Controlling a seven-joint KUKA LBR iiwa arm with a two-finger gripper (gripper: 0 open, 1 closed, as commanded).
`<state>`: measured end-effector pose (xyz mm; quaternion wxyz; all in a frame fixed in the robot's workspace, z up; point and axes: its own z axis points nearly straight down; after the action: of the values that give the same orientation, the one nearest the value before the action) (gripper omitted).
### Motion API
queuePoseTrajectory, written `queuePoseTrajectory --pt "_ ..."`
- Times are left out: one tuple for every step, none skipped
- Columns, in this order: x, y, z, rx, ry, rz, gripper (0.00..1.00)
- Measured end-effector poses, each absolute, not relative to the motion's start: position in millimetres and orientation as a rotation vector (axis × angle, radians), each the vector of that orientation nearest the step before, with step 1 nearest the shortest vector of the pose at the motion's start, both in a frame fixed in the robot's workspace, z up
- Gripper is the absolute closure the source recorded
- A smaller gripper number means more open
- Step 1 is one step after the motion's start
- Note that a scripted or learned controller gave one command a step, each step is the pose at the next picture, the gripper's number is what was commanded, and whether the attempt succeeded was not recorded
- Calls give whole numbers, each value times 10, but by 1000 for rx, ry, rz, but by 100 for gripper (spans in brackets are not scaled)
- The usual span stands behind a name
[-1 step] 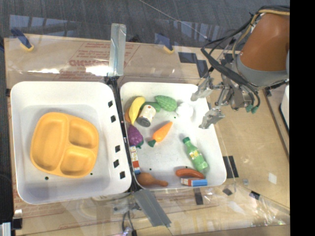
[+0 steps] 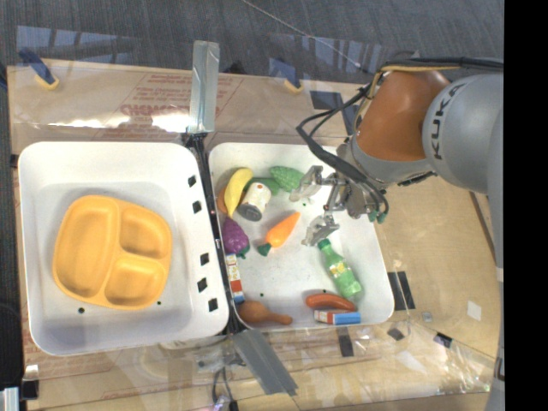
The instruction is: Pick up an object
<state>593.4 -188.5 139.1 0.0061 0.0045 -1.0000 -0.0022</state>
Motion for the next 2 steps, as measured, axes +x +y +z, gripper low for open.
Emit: queuePoseTrajectory --pt "6017 -1218 981 383 -3117 -1 0" --pt "5971 -2112 1307 -16 -3146 3 0"
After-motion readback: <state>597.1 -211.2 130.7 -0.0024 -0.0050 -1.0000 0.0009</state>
